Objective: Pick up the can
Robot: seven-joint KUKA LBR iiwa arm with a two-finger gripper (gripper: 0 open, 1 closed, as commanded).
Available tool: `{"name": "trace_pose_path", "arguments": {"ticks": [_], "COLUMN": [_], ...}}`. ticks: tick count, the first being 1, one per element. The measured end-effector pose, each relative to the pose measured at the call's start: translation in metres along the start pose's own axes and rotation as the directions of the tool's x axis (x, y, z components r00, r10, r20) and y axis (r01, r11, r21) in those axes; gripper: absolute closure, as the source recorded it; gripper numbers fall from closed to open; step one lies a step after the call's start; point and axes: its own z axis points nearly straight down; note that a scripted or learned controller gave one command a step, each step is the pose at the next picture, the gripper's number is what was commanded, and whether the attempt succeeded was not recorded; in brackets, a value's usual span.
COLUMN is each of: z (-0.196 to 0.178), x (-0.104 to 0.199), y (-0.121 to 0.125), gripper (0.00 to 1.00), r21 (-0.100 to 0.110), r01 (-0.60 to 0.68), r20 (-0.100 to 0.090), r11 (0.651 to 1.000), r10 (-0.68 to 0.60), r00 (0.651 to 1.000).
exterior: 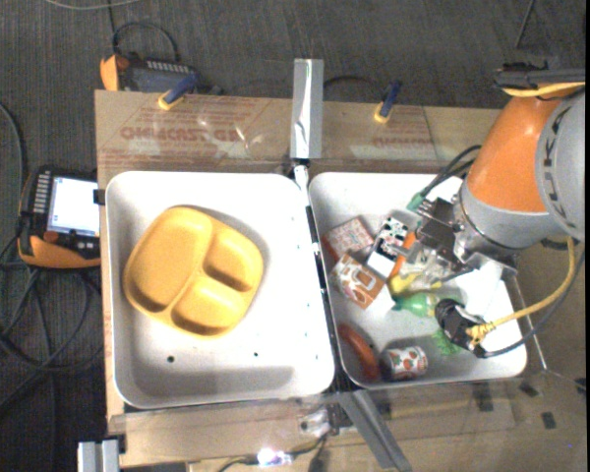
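The can (405, 361), small with a red and white pattern, lies on its side near the front edge of the right bin (501, 362). My gripper (421, 256) hangs over the middle of that bin, above a cluster of toys and well behind the can. Nothing of the can is near the gripper. The grey arm with its orange band (516, 155) comes in from the right and hides the bin's far right part.
Around the gripper lie a patterned box (350, 236), a brown and white box (359, 281), a black and white piece (393, 232), a green and yellow item (413, 298) and a red-orange item (358, 350). The left bin (138, 362) holds a yellow compartment plate (195, 268).
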Motion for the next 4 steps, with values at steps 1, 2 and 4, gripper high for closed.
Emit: {"name": "trace_pose_path", "arguments": {"ticks": [1,2,4], "z": [-0.053,-0.009,-0.09], "x": [0.038,0.005,0.001], "y": [0.006,0.018,0.025], "gripper": [1.0,1.0,1.0], "r21": [0.0,0.001,0.0], "r01": [-0.098,0.013,-0.367], "r20": [0.001,0.0,0.0], "r11": [0.995,1.0,0.93], "r10": [0.098,-0.013,0.367], "r00": [0.995,1.0,0.93]}}
